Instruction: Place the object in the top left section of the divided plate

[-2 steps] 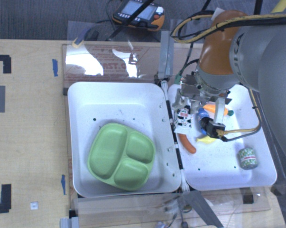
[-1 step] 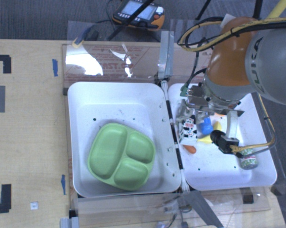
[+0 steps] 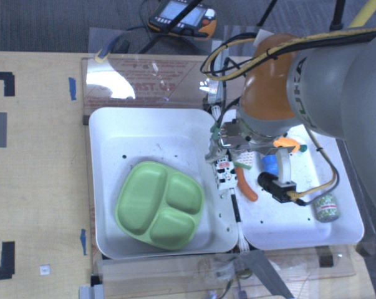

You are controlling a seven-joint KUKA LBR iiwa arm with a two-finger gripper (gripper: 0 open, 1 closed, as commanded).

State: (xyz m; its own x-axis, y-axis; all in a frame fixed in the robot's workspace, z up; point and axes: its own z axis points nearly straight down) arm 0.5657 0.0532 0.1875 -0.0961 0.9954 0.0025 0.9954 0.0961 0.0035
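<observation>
A green divided plate (image 3: 159, 206) lies in the left bin (image 3: 113, 136), toward its front. It has three sections, and all three look bare. My gripper (image 3: 224, 172) hangs low over the wall between the two bins, just right of the plate's upper right corner. The wrist and its cables hide the tips. A red-orange carrot-shaped object (image 3: 247, 185) lies in the right bin (image 3: 337, 229), right beside the gripper. I cannot tell whether they touch.
The right bin also holds a small blue object (image 3: 270, 164), an orange piece (image 3: 286, 142) and a speckled green jar (image 3: 325, 207) near the front right. A black connector and looped cable (image 3: 278, 189) hang off the wrist. A handheld device (image 3: 180, 15) sits beyond the bins.
</observation>
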